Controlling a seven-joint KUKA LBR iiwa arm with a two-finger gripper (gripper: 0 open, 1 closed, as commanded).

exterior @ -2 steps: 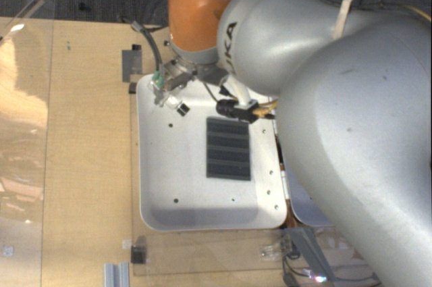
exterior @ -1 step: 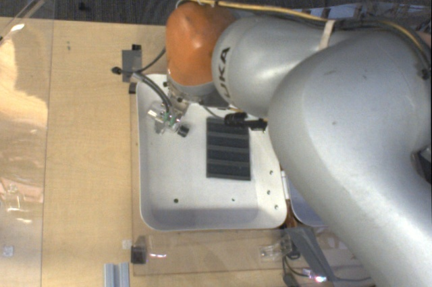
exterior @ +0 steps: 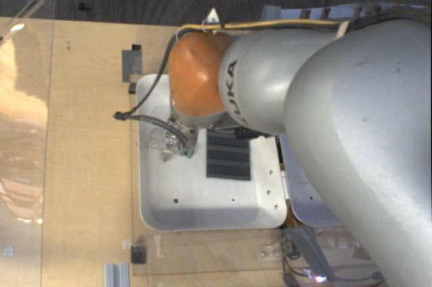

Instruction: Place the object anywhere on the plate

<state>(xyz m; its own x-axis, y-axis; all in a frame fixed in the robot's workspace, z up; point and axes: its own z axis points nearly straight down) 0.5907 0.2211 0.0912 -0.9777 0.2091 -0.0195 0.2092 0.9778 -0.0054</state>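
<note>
The gripper hangs low over the left bin, near its left wall and toward the far edge; whether it is released or clenched cannot be told, since the orange band and wrist hide most of it. Just right of it, on the bin floor, lies a dark ribbed rectangular object, apart from the gripper. The grey arm sweeps in from the right, covering most of the right bin. Both bins sit on the wooden bench.
</note>
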